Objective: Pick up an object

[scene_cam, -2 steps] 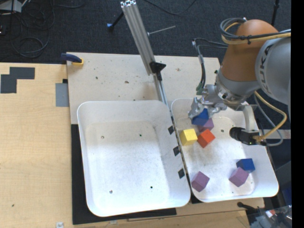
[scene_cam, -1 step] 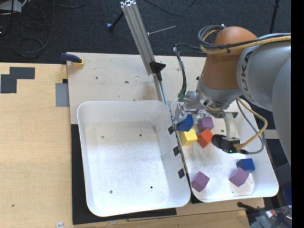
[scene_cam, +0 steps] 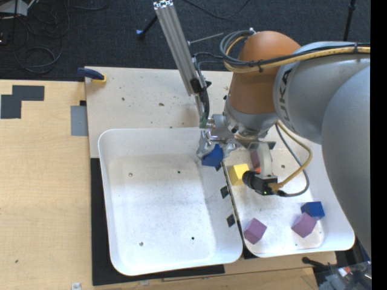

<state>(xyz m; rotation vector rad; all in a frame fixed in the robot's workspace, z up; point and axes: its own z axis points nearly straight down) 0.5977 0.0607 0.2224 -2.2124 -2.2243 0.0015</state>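
1. Gripper (scene_cam: 210,145): one, its fingers pinching one blue block (scene_cam: 212,157) above the divider (scene_cam: 228,193) between the two bins.
2. Right of the divider: one yellow block (scene_cam: 237,173), two purple blocks (scene_cam: 254,229) (scene_cam: 303,225), one more blue cube (scene_cam: 313,209).

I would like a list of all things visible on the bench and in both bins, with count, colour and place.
bins: 2, white, side by side on the bench
purple blocks: 2, purple, right bin, near its front
blue block: 1, blue, right bin, right side
yellow block: 1, yellow, right bin, beside the divide
held blue block: 1, blue, between the gripper's fingers, above the bins' shared edge
clamp: 1, blue and yellow, bench's far left corner
gripper: 1, metal, shut on the held blue block
arm: 1, grey with orange band, from the right
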